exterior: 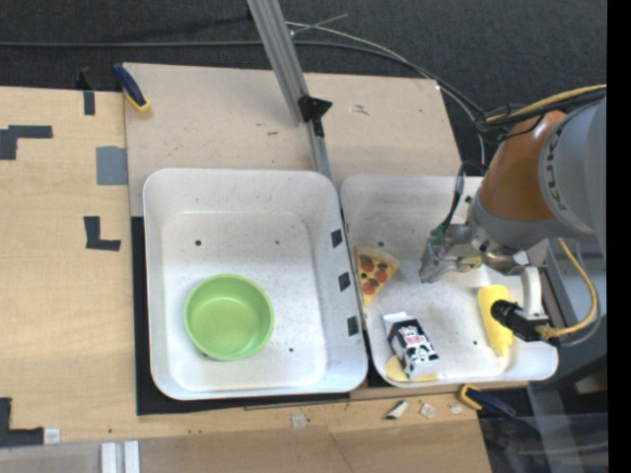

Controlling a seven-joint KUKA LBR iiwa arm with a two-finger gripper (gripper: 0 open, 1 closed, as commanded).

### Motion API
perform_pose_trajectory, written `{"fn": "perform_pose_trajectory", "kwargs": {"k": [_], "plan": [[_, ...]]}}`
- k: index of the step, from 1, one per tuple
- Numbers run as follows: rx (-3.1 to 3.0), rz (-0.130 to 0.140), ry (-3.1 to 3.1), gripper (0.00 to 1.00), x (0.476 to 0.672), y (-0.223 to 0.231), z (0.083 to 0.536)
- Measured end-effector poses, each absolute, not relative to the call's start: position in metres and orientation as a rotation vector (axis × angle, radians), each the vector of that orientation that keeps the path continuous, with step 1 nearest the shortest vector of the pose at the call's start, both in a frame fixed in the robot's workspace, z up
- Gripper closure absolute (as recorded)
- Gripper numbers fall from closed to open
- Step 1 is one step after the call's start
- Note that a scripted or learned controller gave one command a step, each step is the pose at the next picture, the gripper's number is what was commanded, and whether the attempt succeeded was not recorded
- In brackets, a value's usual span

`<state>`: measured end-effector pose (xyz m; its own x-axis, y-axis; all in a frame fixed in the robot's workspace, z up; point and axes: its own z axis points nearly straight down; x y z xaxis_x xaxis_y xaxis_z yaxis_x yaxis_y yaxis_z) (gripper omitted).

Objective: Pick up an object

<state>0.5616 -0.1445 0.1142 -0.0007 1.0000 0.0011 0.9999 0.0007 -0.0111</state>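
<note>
Nearest in the right bin (449, 197) lies a small milk carton (412, 346), with a yellow banana-like toy (495, 315) beside it. Farther in, a pizza slice (374, 270). The claw (440, 260) hovers low between them, grip unreadable. Judged: approach step; it must descend onto one.

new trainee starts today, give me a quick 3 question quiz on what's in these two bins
1. True or false: the green bowl sits in the left bin.
2. Which item lies closest to the pincer? A) pizza slice toy B) milk carton toy C) green bowl
3. Fill in: the yellow object lies near the right bin's ____ edge.

Key: 1 true; 2 A; 3 right
</note>
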Motion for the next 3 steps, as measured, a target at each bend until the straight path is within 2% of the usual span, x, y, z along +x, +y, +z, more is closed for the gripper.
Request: {"fn": "perform_pose_trajectory", "kwargs": {"k": [1,2,3], "plan": [[-2.218,0.004,-2.219,0.00,0.562,-0.145,0.090],[-2.216,0.004,-2.217,1.00,0.562,-0.144,0.100],[-2.220,-0.001,-2.222,1.00,0.565,-0.141,0.143]]}}
